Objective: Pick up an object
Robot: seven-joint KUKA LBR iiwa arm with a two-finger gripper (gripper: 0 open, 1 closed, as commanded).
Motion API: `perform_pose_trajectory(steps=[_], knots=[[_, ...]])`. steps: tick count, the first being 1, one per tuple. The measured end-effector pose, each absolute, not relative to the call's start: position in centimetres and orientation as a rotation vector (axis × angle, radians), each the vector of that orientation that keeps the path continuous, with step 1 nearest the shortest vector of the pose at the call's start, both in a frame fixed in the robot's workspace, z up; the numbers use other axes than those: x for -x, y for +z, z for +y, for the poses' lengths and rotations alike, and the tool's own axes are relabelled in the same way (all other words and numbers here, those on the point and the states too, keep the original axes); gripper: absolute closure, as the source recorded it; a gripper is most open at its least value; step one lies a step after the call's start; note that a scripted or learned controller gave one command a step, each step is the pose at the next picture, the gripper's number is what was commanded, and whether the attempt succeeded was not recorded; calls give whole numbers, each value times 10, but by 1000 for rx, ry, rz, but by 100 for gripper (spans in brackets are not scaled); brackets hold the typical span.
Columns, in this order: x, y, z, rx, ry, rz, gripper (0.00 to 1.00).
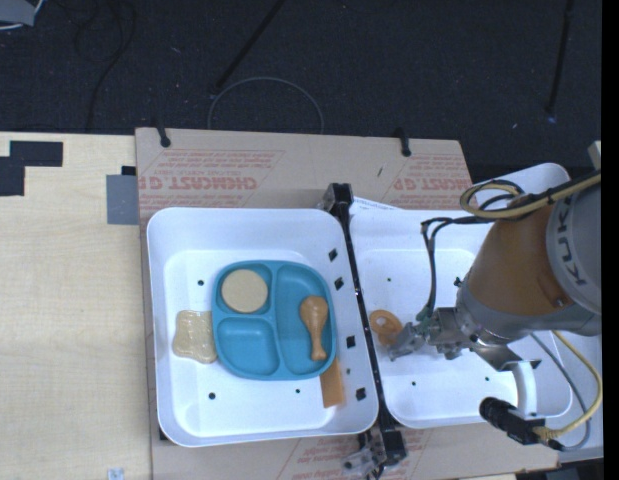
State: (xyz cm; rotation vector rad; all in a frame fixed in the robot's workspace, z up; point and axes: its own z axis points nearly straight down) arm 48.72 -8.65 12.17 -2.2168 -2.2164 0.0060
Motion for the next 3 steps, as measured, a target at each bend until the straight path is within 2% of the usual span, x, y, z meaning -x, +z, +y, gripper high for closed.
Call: perform_pose_trajectory(steps=[1, 3], knots=[[-487, 133, -88, 2225, 6, -2208, 100], [-487, 237, -91, 2221, -2, -2223, 100]])
